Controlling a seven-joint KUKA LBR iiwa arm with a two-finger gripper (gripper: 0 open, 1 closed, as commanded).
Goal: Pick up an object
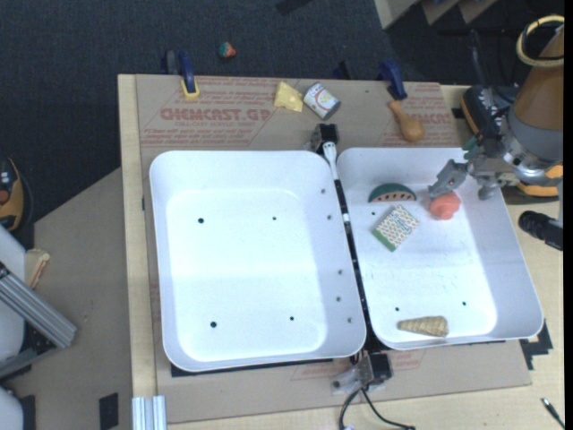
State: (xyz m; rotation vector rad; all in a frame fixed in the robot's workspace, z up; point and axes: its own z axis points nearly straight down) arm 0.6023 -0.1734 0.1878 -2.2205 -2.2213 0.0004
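Over the right bin point(501, 321), the jaws point(466, 179) stood apart just above the red ball point(445, 206); approach step, next calling for descent and closure.

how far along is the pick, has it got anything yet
Done: the arm has reached into the right bin, and the pincer sits right above the red object. In hand: nothing visibly; the red object looks to be lying on the bin floor. Left: closing on it and lifting. The watermelon slice, patterned block and cone lie untouched.
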